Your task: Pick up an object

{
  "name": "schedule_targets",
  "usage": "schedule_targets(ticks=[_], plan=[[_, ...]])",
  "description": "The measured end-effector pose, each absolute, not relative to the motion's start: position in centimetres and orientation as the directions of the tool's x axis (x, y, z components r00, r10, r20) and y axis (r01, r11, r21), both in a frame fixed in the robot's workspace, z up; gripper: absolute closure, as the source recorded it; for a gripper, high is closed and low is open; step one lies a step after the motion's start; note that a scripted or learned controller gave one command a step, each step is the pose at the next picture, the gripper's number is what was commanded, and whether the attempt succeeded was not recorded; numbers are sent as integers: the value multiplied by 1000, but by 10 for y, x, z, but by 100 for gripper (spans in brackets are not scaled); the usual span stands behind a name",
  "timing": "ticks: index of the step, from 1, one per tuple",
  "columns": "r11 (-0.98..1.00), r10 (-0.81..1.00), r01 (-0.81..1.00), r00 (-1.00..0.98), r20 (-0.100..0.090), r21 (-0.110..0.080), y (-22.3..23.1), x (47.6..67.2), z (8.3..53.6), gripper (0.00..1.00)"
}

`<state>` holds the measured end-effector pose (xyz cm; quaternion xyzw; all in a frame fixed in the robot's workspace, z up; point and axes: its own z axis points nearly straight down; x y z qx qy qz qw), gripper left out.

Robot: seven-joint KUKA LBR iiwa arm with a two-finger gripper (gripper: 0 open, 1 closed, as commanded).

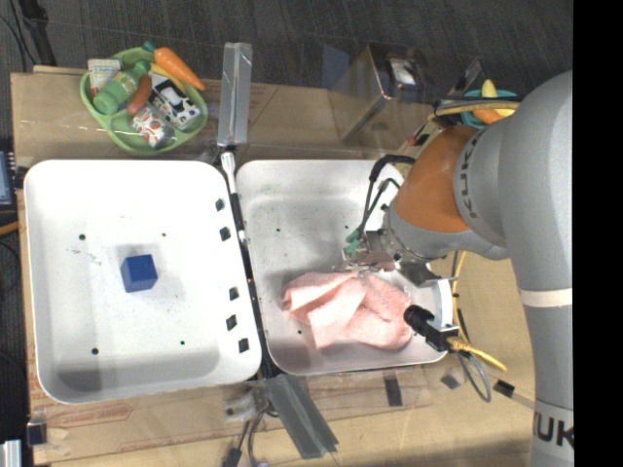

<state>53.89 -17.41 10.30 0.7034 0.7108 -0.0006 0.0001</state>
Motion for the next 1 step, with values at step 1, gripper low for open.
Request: schedule_targets(ticks=[1], plan=[[-39,999,999,39,0,-2,-184,574,259,100]])
